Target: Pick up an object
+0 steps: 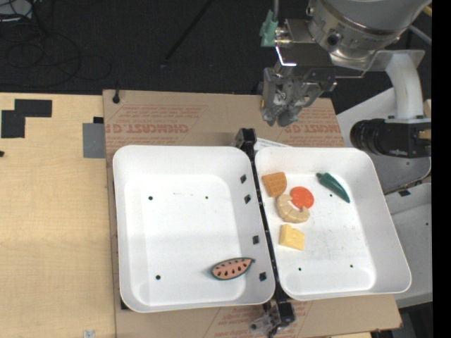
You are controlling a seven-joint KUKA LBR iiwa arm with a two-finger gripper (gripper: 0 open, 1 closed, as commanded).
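While raised, the gripper (282,111) hangs above the bins (183,167).

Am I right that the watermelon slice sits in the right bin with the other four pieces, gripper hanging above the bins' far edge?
Not quite. The watermelon slice lies alone in the left bin, as the camera view shows. The other four pieces sit in the right bin, and the gripper hangs above the bins' far edge.

We see the left bin (134,189) holding a watermelon slice (232,268) near its front edge — the right bin (366,259) holds five pieces, with the gripper (282,111) hanging behind it.
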